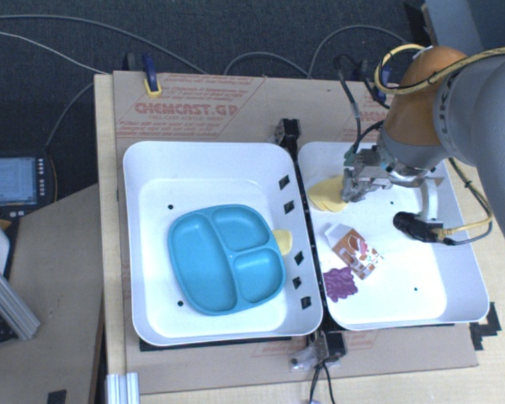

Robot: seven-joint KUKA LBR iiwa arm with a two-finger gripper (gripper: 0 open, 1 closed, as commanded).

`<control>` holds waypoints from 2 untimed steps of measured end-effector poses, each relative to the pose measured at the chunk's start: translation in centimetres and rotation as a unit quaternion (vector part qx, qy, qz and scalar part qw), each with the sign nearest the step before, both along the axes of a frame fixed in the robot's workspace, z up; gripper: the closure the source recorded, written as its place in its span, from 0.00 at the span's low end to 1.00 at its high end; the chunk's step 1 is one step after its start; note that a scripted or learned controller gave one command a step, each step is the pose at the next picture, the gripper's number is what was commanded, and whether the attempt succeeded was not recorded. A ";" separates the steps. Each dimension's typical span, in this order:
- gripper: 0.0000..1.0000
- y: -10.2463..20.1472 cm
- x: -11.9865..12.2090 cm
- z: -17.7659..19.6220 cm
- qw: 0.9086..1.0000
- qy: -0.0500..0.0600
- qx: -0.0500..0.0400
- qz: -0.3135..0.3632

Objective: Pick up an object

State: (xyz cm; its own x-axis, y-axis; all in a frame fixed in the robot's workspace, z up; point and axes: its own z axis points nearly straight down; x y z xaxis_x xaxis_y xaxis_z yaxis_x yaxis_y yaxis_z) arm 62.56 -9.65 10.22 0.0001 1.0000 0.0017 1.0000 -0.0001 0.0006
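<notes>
My gripper [353, 188] is low in the right bin [454, 297], near its far left corner. Its tip is at the right edge of a flat pale yellow piece [323, 197] lying on the bin floor. Whether it touches that piece I cannot tell. A small brown and white packet [356, 252] lies nearer the middle of the same bin, and a purple bunch of grapes [340, 284] lies below it near the front left. Nothing is visibly lifted.
The left bin [151, 175] holds a blue divided plate [227, 257], with a small yellow object [283, 241] at the plate's right edge. A black-clipped divider [296, 225] runs between the two bins. Cables trail behind the bench.
</notes>
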 end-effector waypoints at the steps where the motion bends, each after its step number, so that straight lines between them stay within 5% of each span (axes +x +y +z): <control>1: 1.00 0.1 1.0 6.1 1.000 -0.003 -0.001 0.001; 2: 1.00 0.5 0.4 12.2 1.000 -0.003 -0.001 0.001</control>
State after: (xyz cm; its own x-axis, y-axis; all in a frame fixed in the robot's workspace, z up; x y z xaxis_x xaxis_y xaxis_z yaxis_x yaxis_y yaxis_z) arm 62.93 -9.19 22.45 -0.0018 1.0000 -0.0004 1.0000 0.0018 0.0066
